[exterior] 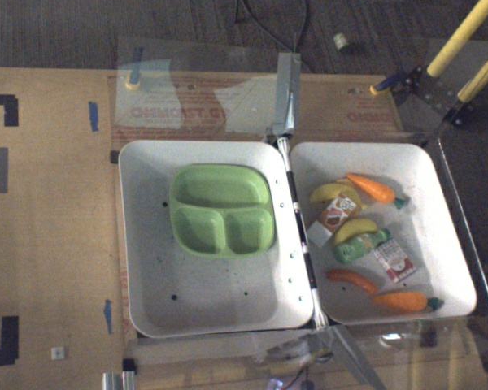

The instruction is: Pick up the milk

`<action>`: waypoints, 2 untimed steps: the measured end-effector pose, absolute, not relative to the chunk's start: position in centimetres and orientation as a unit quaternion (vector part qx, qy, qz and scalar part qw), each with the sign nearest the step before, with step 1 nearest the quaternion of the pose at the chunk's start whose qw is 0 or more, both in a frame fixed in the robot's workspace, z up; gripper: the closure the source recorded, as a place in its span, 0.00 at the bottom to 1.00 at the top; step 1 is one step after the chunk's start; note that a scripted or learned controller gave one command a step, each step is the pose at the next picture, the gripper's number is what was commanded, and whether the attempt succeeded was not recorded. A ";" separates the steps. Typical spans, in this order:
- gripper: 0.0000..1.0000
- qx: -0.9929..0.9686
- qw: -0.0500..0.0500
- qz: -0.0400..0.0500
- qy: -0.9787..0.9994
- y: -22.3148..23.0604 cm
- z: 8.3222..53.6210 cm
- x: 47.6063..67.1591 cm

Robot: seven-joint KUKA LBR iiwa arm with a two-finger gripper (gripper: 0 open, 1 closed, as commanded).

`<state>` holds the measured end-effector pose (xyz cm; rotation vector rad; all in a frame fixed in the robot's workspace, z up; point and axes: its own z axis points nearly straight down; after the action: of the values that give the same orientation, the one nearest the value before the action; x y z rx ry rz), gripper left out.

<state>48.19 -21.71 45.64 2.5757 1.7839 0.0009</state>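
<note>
Jaw state: cannot tell; the milk (393, 260), which I take to be the red-and-white carton, lies flat in the right bin (427, 189) against a green bottle (359, 246), so I risk pinching both or grabbing the brown carton (335, 214).

Two yellow rods (465, 29) meet a dark clamp (429, 86) upper right; whether they are the robot's is unclear.

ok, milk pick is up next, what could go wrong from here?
1. Wrong target: the right bin holds two cartons, a brown carton and a red-and-white carton. Their labels are too small to read.
2. Crowding: the brown carton lies between two bananas, and the red-and-white carton lies close beside a green bottle, so a grasp may snag or shove a neighbour.
</note>
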 end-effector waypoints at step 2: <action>0.00 0.875 -0.001 -0.001 0.484 -21.5 41.2 48.0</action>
<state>48.02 -21.55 41.24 2.7508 1.5207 -0.0021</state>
